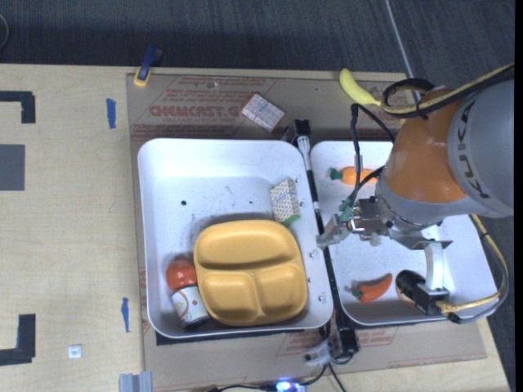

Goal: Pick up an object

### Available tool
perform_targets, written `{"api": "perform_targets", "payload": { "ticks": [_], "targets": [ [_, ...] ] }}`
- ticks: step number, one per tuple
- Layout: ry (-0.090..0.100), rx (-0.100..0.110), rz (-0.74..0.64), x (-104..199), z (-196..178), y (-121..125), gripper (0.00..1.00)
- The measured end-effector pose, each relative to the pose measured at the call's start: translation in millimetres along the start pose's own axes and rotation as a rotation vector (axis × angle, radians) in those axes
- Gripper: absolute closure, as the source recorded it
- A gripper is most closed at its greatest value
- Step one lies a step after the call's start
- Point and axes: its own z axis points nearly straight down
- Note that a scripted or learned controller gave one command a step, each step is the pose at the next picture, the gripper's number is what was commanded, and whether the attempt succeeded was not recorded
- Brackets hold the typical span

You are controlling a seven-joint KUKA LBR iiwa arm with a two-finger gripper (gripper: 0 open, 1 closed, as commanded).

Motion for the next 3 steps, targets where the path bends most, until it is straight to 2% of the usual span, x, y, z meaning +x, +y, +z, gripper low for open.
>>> {"api": "perform_targets", "payload": {
  "ticks": [1,2,3],
  "targets": [
    [-0.002,0.0,0.0,-55,0,170,0.0],
    [-0.001,0.001,0.001,-86,97,119,0.0],
    [-0.002,-0.001,0.0,-110,100,147,0.0]
  ]
}}
